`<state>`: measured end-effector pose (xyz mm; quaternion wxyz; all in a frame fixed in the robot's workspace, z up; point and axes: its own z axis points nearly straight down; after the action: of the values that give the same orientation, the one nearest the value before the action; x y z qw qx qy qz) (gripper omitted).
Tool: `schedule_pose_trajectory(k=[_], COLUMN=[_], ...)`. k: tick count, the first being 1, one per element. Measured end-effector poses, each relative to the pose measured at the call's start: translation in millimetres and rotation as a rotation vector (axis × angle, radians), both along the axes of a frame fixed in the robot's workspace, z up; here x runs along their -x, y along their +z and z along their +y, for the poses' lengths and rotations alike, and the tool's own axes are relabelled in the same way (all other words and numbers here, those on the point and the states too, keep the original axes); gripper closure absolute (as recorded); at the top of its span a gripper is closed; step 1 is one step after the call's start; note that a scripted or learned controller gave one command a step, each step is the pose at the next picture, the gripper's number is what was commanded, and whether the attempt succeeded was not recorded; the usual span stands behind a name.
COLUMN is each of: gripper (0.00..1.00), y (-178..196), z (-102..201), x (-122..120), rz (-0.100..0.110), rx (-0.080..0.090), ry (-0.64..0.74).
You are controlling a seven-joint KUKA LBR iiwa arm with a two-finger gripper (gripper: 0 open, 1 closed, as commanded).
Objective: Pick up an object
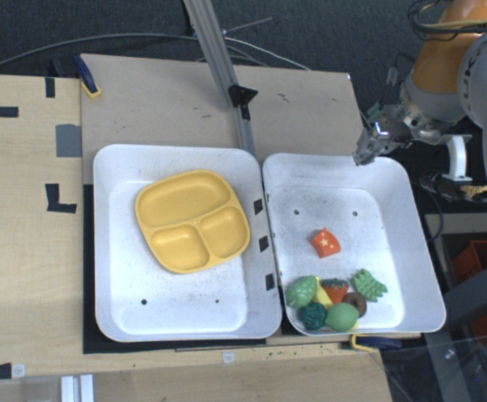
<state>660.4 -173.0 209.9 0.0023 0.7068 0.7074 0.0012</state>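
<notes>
Camera view looked down on two white bins set side by side on the tabletop [25,224]. In the right bin [394,191] a small orange-red block [326,242] lay alone on the speckled floor, a little below the middle. Nearer the front wall a cluster of toy foods sat bunched together: a light green leafy piece [303,291], a red piece [335,291] touching it, a dark teal piece [313,315] below, a round green piece [341,316] beside that, a brown piece [357,302] and a ridged green piece [368,284] at the right end of the group. The left bin [109,249] held a yellow divided plate [193,220] with three compartments, turned at a slant. The tool [367,151] hung at the far right corner of the right bin, just over its rim, well apart from the block and the cluster; whether it was released or clenched could not be told, and nothing showed in it. The grey arm with its orange band [457,44] reached in from the right.
</notes>
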Motion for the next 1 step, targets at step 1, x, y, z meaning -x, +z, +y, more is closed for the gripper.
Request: schedule_pose_trajectory(k=[1], gripper=[1.00], y=[51.1], z=[-8.3], x=[-5.0], rz=[0.000], rx=[0.000], ry=[0.001])
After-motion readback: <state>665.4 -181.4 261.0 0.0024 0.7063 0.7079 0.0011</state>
